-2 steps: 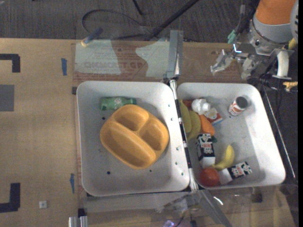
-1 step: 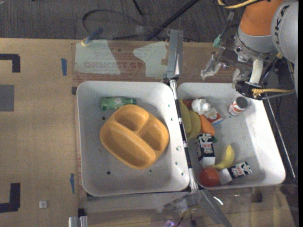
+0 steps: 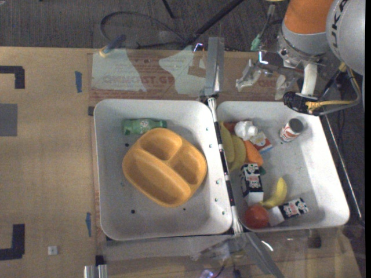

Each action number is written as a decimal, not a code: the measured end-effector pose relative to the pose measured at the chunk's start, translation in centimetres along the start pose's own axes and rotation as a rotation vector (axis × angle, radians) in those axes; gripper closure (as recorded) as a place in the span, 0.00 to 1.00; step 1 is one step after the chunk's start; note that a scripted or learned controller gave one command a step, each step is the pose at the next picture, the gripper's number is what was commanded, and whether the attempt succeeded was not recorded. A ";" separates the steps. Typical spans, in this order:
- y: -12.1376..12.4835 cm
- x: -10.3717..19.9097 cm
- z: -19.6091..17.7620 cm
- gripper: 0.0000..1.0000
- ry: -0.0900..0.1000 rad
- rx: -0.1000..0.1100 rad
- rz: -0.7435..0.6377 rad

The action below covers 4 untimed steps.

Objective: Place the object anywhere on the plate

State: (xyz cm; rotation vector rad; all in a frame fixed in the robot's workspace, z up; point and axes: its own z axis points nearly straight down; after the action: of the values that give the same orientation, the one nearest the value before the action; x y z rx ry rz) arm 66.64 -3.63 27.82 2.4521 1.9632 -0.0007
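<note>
An orange plate [image 3: 164, 165] with three compartments lies in the middle of the left bin [image 3: 110, 155], and nothing lies on it. My gripper [image 3: 266, 81] hangs above the far edge of the right bin [image 3: 324, 172]. It is open, its pale fingers [image 3: 246, 79] are spread and nothing is between them. Below it in the right bin lie two bananas [image 3: 231, 148], a carrot [image 3: 253, 153], a crumpled white object [image 3: 245, 130] and a small can [image 3: 291, 129]. A black-and-white carton [image 3: 251, 182], a third banana [image 3: 276, 193], a tomato [image 3: 256, 216] and a second carton [image 3: 294, 209] lie nearer the front.
A green packet [image 3: 144, 125] lies in the left bin just behind the plate. A metal divider [image 3: 214, 106] runs between the two bins. Cables [image 3: 333, 103] hang off the arm at the right bin's far right corner.
</note>
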 end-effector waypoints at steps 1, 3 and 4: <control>-1.2 5.3 -6.2 0.00 0.000 0.000 -0.109; -1.9 8.5 -10.2 0.00 0.000 -0.002 -0.558; -3.1 13.6 -8.0 0.00 0.001 0.003 -0.818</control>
State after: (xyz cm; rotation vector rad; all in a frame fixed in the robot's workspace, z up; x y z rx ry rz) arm 66.60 10.33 35.80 1.4703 2.7798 -0.0028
